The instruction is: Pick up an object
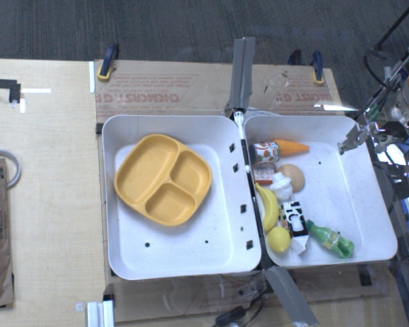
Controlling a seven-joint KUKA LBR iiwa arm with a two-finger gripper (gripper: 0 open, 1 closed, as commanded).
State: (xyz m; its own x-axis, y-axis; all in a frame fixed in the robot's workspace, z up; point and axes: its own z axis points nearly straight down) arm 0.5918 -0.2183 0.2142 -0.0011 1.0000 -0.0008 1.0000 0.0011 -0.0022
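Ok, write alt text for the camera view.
Two white bins sit side by side: the left bin holds a yellow divided plate, the right bin a carrot, banana, lemon and green bottle. The gripper hangs at its right rim.

The robot arm reaches in from the right edge, its gripper (349,144) held high at the upper right, metal tip pointing left and slightly downward.

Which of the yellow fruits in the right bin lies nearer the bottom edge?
The lemon, round and just below the longer, curved banana.
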